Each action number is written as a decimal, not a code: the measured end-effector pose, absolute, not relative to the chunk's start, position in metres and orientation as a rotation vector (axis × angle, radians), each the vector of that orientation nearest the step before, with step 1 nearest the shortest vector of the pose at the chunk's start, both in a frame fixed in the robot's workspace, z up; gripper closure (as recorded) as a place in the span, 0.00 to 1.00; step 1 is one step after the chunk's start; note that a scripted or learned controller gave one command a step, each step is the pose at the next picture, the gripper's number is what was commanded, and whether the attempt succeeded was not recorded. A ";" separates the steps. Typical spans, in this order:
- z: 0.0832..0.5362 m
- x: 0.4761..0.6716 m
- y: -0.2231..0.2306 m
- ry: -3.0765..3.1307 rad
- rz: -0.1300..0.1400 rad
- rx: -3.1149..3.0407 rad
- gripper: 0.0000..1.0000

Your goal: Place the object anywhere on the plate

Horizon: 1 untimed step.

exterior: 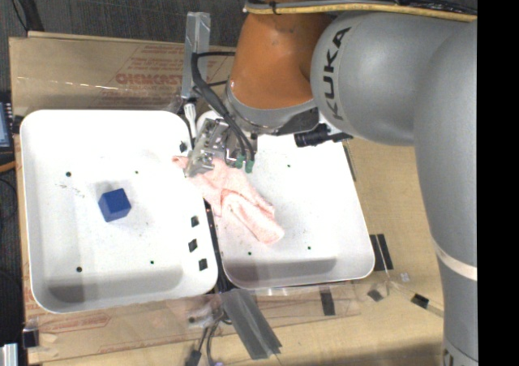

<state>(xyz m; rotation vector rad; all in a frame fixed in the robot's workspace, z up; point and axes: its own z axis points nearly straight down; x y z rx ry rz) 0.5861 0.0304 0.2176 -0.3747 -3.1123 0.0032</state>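
Note:
A blue cube point(115, 204) rests on the floor of the left bin point(49, 145), left of its middle. In the right bin point(340, 210) lies a pale pink plate point(247, 210), against the bin's left wall and reaching toward the middle. My gripper point(219, 153) hangs over the plate's upper left end, close to the wall between the two bins. The grey arm with its orange band point(272, 56) covers the far part of the right bin. The cube is well to the left of the gripper and apart from it.
The raised walls of both bins meet beneath the gripper. Small black clips point(195, 244) sit along that shared edge. A cardboard sheet point(97, 64) lies behind the left bin. The right bin's white floor shows to the right of the plate and at its front.

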 end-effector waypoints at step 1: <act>0.211 0.586 0.080 -3.135 0.002 0.002 1.00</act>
